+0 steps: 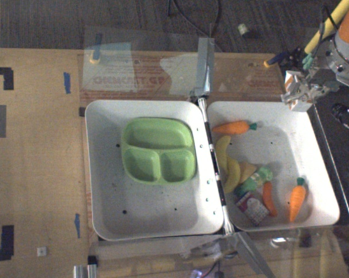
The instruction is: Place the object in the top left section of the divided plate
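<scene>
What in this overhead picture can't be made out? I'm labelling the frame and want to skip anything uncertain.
- Two-finger gripper, camera view: small and blurred at the right bin's top corner, so finger state is unreadable.
- Grey arm: cut off by the top right edge.
- Small red-and-white packet: print too small to read.
- Yellow banana: lower end tucked under neighbouring toys.
- Green divided plate: fully visible, compartments bare.

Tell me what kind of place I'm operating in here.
Probably a robotics lab test bench: two shallow white bins on a taped wooden board, toy carrots beside a green divided plastic plate, cables across carpet.
</scene>
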